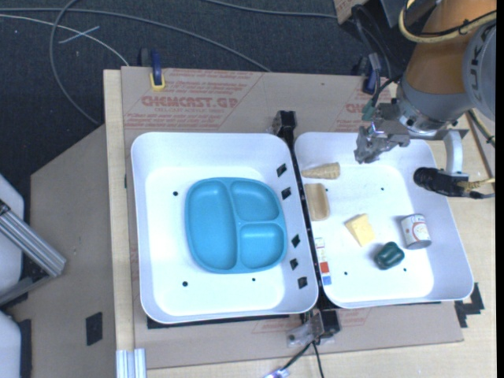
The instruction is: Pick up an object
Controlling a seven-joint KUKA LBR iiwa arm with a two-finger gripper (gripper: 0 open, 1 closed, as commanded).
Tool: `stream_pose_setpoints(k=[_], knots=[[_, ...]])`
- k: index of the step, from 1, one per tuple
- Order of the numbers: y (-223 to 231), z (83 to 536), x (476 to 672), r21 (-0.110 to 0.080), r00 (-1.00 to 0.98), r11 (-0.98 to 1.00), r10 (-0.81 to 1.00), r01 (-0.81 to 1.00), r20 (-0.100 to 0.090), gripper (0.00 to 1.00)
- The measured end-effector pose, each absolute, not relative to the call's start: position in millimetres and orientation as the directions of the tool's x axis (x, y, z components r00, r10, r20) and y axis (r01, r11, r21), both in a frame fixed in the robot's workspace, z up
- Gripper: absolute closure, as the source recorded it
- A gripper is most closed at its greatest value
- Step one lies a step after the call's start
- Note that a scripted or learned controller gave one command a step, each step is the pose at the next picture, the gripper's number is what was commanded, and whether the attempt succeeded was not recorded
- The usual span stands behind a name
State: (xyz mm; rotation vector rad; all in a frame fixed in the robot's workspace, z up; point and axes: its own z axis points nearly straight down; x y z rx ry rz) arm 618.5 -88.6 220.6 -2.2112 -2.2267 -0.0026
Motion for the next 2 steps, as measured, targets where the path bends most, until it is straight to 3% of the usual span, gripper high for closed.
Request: stream_pose_setpoints(k=[1,2], knots=[[-35.1,216.8,619.4,-0.002,-0.006,0.006,1.000,1.000,0.003,1.00],[18.0,208.7,607.5,-0.004,-0.006,0.006,1.000,1.000,0.003,1.00]])
